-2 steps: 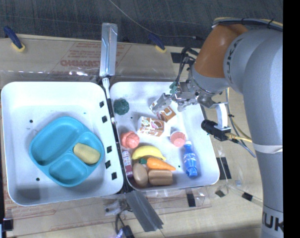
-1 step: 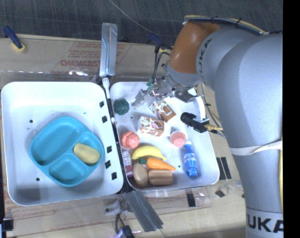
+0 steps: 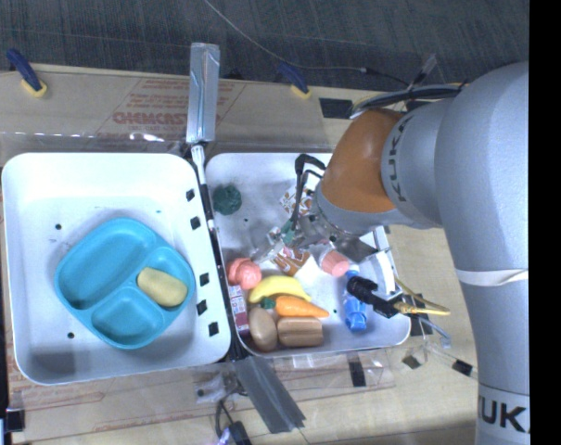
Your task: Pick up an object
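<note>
Jaws' state impossible to tell, low in right bin (image 3: 261,170) beside banana (image 3: 276,289).

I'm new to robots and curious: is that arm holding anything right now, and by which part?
It cannot be told. The end effector is low in the right bin, above the toy pile, largely hidden under the arm's wrist.

Pretty even overhead light, white bins (image 3: 39,193) slightly blown out, soft shadows inside them, whole frame a bit soft.
</note>
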Robot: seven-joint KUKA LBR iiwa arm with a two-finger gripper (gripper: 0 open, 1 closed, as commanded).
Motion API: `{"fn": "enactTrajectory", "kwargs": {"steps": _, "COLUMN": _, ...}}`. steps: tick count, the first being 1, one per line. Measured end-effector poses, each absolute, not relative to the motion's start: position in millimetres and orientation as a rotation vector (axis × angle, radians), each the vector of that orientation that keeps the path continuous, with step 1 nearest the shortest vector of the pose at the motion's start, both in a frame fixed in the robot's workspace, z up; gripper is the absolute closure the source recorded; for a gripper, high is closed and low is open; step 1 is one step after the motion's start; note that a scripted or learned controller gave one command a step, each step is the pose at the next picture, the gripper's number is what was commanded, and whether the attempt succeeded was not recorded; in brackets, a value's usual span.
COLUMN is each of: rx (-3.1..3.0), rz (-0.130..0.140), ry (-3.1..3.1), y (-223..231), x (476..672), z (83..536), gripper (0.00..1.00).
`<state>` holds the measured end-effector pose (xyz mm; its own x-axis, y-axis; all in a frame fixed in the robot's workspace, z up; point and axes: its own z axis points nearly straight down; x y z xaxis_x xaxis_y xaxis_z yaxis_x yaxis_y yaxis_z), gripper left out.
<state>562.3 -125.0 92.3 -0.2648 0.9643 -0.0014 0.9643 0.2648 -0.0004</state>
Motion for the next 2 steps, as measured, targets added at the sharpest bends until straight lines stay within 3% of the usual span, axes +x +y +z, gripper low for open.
{"fn": "enactTrajectory", "kwargs": {"steps": 1, "rx": 1.896, "rz": 0.000, "ry": 2.502, "y": -125, "x": 563.8, "z": 103, "gripper": 1.00}}
{"fn": "enactTrajectory", "kwargs": {"steps": 2, "rx": 2.095, "rz": 0.004, "ry": 2.342, "y": -2, "x": 620.7, "z": 194, "gripper": 1.00}}
